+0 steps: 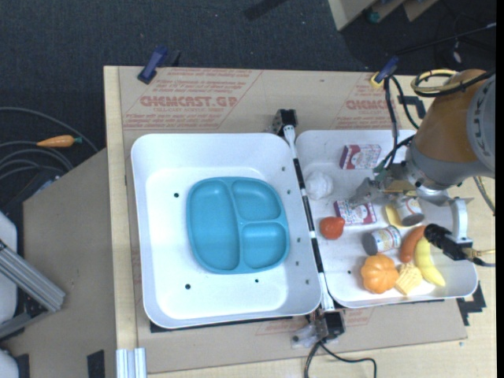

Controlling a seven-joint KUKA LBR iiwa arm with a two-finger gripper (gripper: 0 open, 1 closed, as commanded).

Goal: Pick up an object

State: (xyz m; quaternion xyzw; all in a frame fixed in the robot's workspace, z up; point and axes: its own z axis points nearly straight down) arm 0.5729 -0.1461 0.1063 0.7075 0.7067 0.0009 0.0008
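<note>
Grey metal pincer (pixel 376 186) hanging low over the right white bin (pixel 465 288), at the end of the grey arm (pixel 449 144) with its smooth orange band; cannot tell from this slanted view if the tips are apart or together, and nothing visibly clamped. Just below the pincer, a flat red-and-white packet (pixel 353 212), and lower left of that a small round glossy red tomato (pixel 332 227). To the left of the pincer, a pale crumpled roundish lump (pixel 318 185); above and a little left, a boxy red-and-white carton (pixel 358 157). Below and right, a short tin can (pixel 381 240) lying on its side, a ribbed orange pumpkin (pixel 379 273), a pale yellow waffle-textured piece (pixel 409 279), a curved yellow banana (pixel 428 262) and an orange oblong thing (pixel 411 243) touching it. Far to the left, in the other shallow plastic bin (pixel 157 282), a smooth blue plate (pixel 237 224) with three compartments. Under both bins, a brown printed cardboard sheet (pixel 197 101) on the table.
</note>
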